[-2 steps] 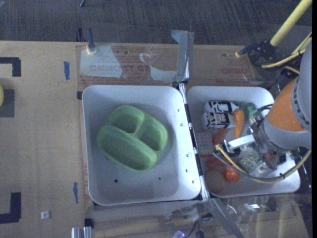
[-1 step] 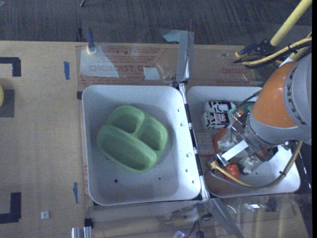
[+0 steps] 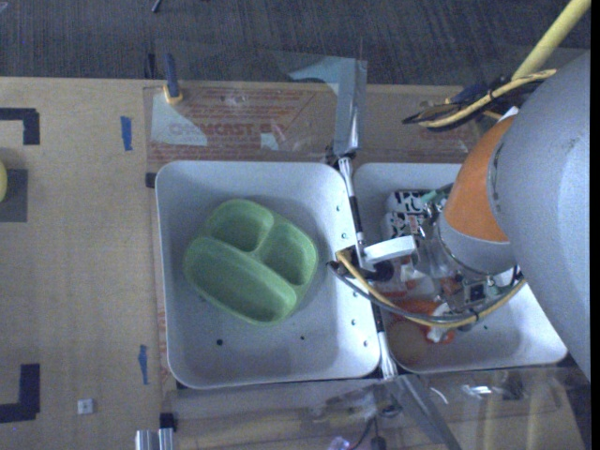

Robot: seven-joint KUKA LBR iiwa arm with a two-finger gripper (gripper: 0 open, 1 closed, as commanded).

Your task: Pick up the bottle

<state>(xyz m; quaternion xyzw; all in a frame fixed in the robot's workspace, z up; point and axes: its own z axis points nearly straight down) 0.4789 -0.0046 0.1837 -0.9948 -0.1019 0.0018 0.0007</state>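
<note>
One green tray (image 3: 249,261), left bin (image 3: 178,345)

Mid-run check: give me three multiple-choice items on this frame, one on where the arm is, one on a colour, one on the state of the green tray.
1. Over which bin is the arm working?
A. the left bin
B. the right bin
C. neither, it is over the bare bench

2. What colour is the divided tray?
A. green
B. red
C. blue

3. How does the tray sit in the left bin?
A. standing on its edge
B. flat, compartments facing up
C. hanging over the bin's rim

Answers:
1 B, the wrist and cables cover the right bin.
2 A, it is plainly green.
3 B, its three compartments show from above.
</note>
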